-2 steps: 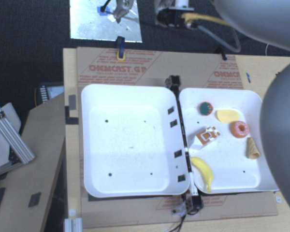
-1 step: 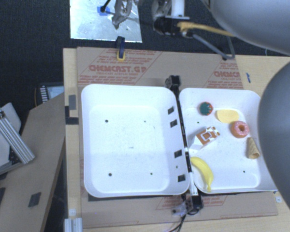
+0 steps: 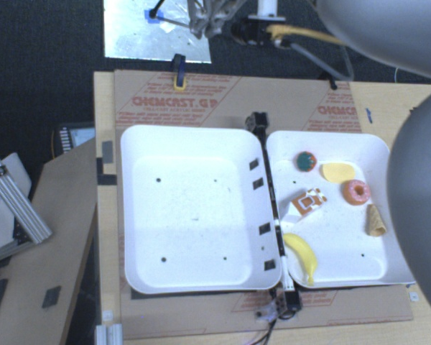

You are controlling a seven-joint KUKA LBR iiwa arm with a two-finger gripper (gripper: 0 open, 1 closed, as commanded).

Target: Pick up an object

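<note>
The right bin (image 3: 345,261) holds several small items: a yellow banana (image 3: 302,256) at its front left corner, a pink donut (image 3: 356,192), a flat yellow piece (image 3: 337,172), a round green and red piece (image 3: 306,162), an orange and white block (image 3: 309,202) and a tan cone (image 3: 376,220). My gripper (image 3: 210,16) hangs high at the top of the view, beyond the far edge of the bench and well away from every item. Nothing is visible in it.
The left bin (image 3: 194,207) sits beside the right one, joined by a black clip strip (image 3: 262,185). My grey arm (image 3: 416,214) covers the right bin's right edge. A yellow cable (image 3: 302,33) runs behind the gripper. Cardboard (image 3: 179,100) underlies both bins.
</note>
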